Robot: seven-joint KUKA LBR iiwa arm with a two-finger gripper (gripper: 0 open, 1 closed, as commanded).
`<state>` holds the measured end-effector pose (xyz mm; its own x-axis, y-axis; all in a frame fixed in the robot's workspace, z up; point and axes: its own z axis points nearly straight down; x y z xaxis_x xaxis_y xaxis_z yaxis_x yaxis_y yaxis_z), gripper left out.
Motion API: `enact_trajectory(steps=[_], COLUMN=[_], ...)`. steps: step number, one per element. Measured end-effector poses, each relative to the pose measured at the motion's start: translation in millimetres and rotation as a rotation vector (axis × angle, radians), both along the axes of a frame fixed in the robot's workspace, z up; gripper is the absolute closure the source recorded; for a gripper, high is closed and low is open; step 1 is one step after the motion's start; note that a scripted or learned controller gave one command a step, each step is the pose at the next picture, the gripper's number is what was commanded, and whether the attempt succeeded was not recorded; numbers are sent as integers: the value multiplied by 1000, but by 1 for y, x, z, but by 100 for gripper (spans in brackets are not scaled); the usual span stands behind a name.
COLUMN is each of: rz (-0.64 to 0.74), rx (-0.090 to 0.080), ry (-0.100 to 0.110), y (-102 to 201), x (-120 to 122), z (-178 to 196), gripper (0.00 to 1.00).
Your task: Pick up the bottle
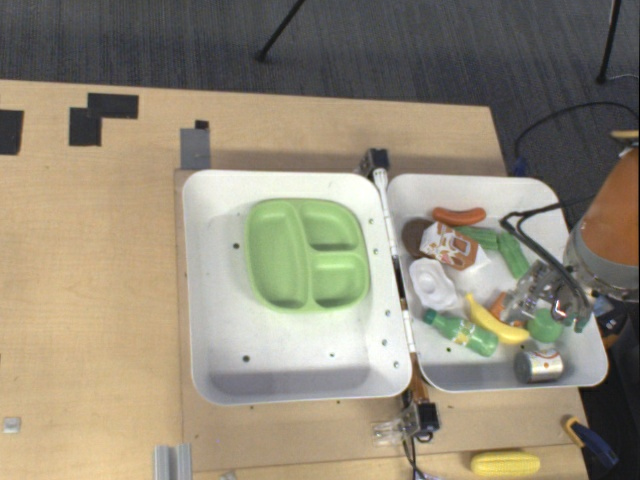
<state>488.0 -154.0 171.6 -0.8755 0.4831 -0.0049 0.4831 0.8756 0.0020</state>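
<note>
Just left of the tool [545,308], finger state unclear: green bottle [462,330] beside banana [495,321].

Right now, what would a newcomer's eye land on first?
The green divided plate, alone in the left bin. Next, the right bin, crowded with a yellow banana, a sausage and a green bottle. The gripper hangs over that bin's right side.

My pale wooden bench [90,268] stands on dark grey carpet [420,28], crossed by thin black stand legs [292,20].
</note>
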Motion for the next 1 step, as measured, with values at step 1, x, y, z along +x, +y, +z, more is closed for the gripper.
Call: enact_trajectory(steps=[1], rz=[-193], rx=[1], ry=[0], y=[80], x=[0], z=[25], gripper=[100])
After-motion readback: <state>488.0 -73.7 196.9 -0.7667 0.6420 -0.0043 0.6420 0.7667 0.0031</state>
